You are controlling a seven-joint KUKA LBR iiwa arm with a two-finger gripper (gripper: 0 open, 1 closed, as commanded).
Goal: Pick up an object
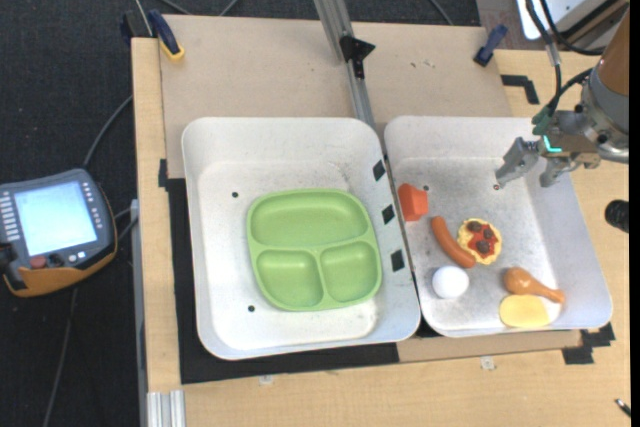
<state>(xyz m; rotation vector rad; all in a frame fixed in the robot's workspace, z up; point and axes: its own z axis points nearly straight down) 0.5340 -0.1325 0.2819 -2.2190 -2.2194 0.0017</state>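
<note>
- Nearest the camera, in the right bin's (pixel 590 255) near right corner, lies a yellow lemon-like piece (pixel 527 313), touching or almost touching a toy drumstick (pixel 532 285) just behind it.
- Toward that bin's near left sit a white ball (pixel 449 282), an orange sausage (pixel 452 242) running diagonally above it, and a small pizza slice (pixel 479 240) pressed against the sausage's right side.
- An orange block (pixel 413 202) stands by the bin's left wall, a little apart from the rest; any of these could serve as the object to pick.
- The jaws (pixel 535 162) hang over the far right part of this bin, well apart from every toy, and look spread open with nothing between them.
- Risk, as I judge it: the sausage and pizza slice touch, so closing there could pinch both or push one aside; the ball may roll away from a slightly off-centre close; the drumstick and lemon piece lie close to the bin's wall, which could block a finger.
- The left bin (pixel 215 215) holds a green divided plate (pixel 315 248); both bins rest on the surface (pixel 260 65), and a teach pendant (pixel 50 230) lies off its left edge.
</note>
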